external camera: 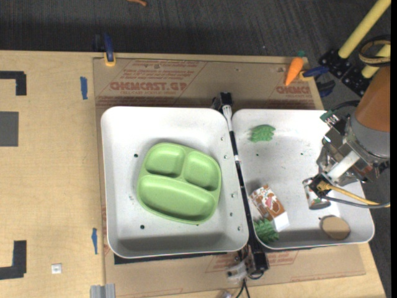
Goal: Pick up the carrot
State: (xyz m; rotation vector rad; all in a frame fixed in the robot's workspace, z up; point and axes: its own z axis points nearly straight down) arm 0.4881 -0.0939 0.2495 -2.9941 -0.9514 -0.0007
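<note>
Carrot (294, 71) lies outside the bins on the surface (49, 166) beyond the right bin (291, 120), tip-down and near-upright, well apart from the claw (317, 191); claw state unreadable.

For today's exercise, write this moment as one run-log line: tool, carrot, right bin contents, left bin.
tool: over right bin | carrot: on bench outside bins | right bin: green items, packet, brown round item | left bin: green tray
</note>
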